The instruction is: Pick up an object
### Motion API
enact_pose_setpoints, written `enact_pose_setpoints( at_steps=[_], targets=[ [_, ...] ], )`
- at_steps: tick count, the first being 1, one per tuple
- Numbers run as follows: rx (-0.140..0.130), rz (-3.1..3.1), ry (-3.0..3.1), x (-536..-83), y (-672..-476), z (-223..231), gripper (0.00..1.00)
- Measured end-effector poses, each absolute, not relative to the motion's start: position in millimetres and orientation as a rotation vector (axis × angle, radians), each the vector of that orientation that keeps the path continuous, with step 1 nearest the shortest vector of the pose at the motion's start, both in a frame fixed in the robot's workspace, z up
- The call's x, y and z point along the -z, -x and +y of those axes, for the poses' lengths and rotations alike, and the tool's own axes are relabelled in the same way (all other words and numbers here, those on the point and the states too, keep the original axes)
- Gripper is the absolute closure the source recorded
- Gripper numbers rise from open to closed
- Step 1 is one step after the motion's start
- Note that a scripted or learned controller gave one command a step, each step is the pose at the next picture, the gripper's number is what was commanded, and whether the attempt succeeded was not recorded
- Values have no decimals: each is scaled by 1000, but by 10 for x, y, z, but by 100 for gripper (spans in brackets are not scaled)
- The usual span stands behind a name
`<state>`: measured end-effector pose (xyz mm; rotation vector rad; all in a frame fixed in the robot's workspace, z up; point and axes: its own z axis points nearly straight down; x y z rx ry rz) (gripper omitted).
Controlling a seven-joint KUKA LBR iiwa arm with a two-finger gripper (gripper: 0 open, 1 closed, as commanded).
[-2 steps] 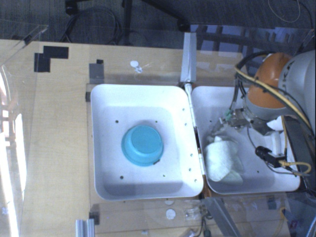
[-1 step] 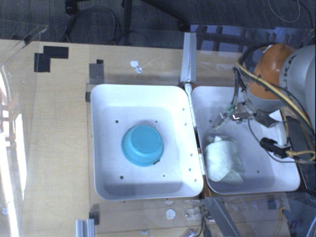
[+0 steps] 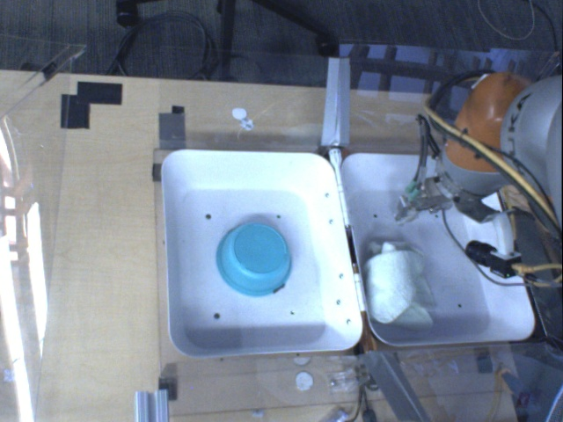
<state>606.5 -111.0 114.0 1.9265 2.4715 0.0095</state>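
Camera view: white cloth point(image 3: 393, 285), crumpled, lies in the right bin point(image 3: 493, 319), against the wall that bin shares with the left bin point(image 3: 189, 236), toward the near end. Pincer point(image 3: 412, 203) hangs above the cloth's far side, apart from it, nothing seen gripped; released or clenched, cannot tell. Orange band point(image 3: 479, 121) sits up-right of the cloth. Blue bowl point(image 3: 254, 258), upside down, rests mid left bin, well left of the cloth. Both bins sit on the wooden counter point(image 3: 106, 236).

Two white bins point(image 3: 176, 236) sit side by side: one blue bowl point(image 3: 254, 258) in the left, one white crumpled cloth point(image 3: 393, 286) in the right.
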Motion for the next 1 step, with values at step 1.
enact_pose_setpoints(
  at_steps=[1],
  targets=[
    [-4,2685,-1616,-2190,-6423,-1226,100]
  ],
)
